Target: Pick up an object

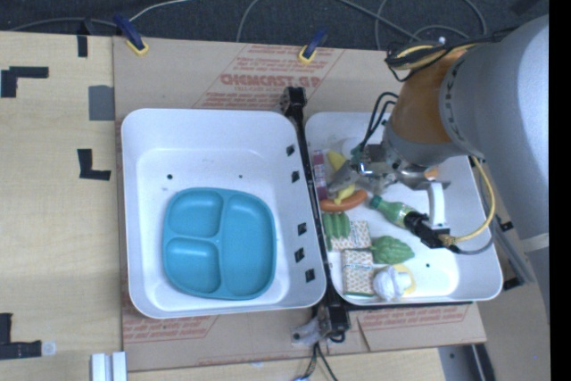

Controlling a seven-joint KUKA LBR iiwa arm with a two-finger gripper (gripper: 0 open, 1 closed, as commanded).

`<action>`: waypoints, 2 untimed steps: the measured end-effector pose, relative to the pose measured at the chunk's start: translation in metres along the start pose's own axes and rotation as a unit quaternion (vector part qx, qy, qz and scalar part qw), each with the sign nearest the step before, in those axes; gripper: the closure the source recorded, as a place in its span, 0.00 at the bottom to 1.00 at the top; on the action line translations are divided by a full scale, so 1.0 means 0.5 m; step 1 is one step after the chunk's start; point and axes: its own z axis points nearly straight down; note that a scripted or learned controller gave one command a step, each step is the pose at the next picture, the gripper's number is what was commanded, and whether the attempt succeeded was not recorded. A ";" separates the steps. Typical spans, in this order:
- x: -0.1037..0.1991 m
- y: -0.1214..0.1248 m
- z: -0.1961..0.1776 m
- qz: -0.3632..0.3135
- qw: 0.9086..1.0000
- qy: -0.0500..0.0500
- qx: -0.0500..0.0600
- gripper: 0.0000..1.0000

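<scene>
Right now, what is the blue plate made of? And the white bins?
The blue divided plate looks like plastic: one even turquoise colour, smooth moulded sections with rounded edges and a soft sheen. The white bins, left bin and right bin, also seem to be plastic, smooth and matte-white with rounded corners, though thin painted metal can't be ruled out.

Wooden bench [53,219], cardboard sheet [232,76], two white bins [143,192]
</scene>
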 end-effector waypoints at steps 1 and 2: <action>-0.002 -0.020 0.000 -0.001 1.000 0.001 0.000 0.00; -0.006 -0.022 0.000 -0.002 1.000 0.003 0.000 0.00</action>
